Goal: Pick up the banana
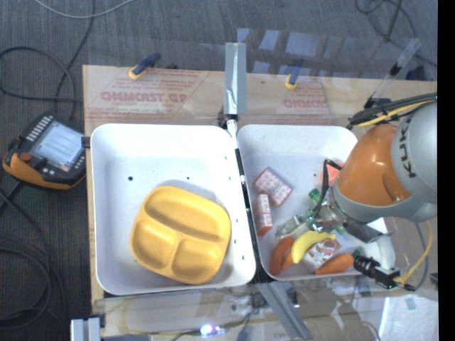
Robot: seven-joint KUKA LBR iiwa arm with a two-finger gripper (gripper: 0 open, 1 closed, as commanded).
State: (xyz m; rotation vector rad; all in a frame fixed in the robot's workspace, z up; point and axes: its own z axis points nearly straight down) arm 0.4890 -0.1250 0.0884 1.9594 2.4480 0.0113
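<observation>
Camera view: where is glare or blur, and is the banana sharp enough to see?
Camera view: reflections streak the clear sheet along the bench's near edge; the banana is soft but recognisable; the hand above it is blurred and partly hidden by the arm.

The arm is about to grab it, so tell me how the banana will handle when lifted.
The banana looks smooth and curved, so it may slip or swivel between fingers. It seems small and probably light. It lies packed against the carrot and a red piece in the right bin, so lifting it will likely nudge them.
</observation>
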